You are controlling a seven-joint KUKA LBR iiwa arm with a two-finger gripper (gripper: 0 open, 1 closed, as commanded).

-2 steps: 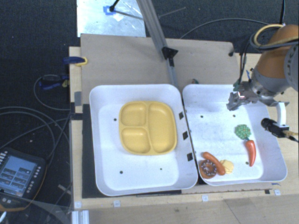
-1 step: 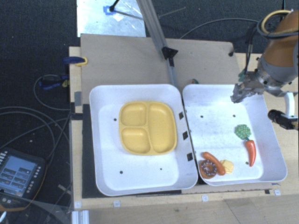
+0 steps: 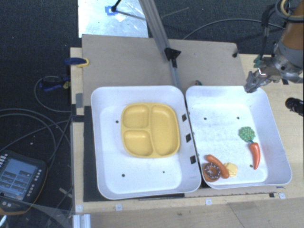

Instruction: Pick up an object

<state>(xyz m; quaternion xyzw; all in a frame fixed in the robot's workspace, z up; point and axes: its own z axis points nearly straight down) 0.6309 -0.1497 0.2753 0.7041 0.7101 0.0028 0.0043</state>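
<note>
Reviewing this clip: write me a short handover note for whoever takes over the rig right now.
Gripper: hovering at the far right corner of the right bin, nothing visible between its fingers; open or shut cannot be told.
Right bin, near side: carrot with broccoli just beyond it; sausage, chocolate donut and a small yellow piece clustered together.
Left bin: yellow divided plate.
Done: nothing picked yet.
Left: descend on one object, grasp, lift. The carrot lies apart from the cluster, probably the easier target.
</note>
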